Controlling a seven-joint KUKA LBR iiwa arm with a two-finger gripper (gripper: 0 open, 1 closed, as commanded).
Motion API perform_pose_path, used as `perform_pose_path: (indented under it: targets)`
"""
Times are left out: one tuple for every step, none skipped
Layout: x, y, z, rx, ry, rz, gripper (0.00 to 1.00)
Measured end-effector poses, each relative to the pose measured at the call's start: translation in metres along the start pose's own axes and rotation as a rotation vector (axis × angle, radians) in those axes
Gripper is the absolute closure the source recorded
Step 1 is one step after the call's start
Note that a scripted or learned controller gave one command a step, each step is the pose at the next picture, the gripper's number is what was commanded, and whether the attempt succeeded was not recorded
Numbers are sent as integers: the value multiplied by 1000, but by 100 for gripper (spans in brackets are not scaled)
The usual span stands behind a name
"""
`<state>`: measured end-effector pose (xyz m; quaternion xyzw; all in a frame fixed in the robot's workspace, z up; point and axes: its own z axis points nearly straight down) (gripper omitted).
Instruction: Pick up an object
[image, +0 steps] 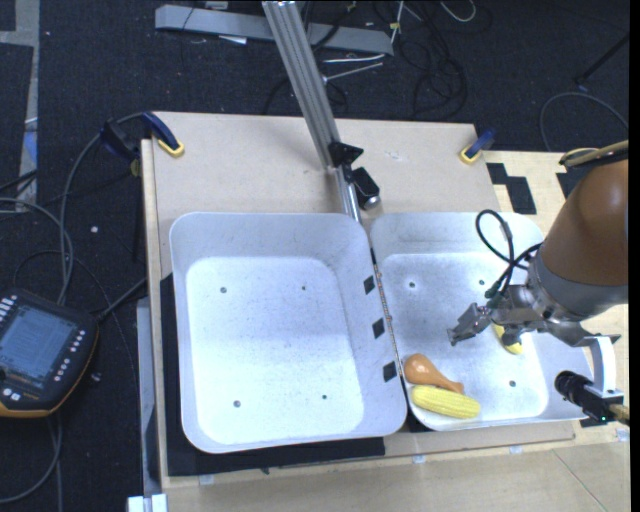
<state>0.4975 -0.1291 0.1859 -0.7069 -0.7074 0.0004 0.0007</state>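
Camera view

Bench (260, 165): pale board seen from above at a slant, with yellow clamps at its two far corners and a slanting metal post crossing its far edge.

Left bin (270, 335): shallow white tray with a speckled floor, beside the right bin, their inner rims overlapping.

Right bin (430, 270): the same kind of tray; everything loose lies here.

Arm (590, 250): comes in from the right, its orange band large at the frame edge, the grey wrist below it, a black cable looping over the bin.

Gripper (470, 330): low over the middle of the right bin, pointing left. Its fingers are dark and blurred against the floor (I cannot tell whether they are apart or together). Nothing shows between them.

Corn (446, 402): yellow cob lying flat at the near rim of the right bin, long axis roughly left to right, apart from the gripper.

Orange piece (428, 371): pear-shaped, with a thin tail toward the right, just behind the corn and touching or nearly touching it, near the bin's left wall.

Yellow bit (512, 345): small, beside the wrist, mostly hidden by the gripper body (what it is I cannot tell).

Pendant (35, 350): handheld control unit with a screen on the dark floor left of the bench, cables trailing from it.
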Motion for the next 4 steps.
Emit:
perform_pose_path:
  targets:
    - [-2,-2,62,2,0,1,0]
    - [-2,-2,90,-1,0,0,0]
    - [-2,-2,81,-1,0,1,100]
    - [-1,-4,41,-2,-1,0,100]
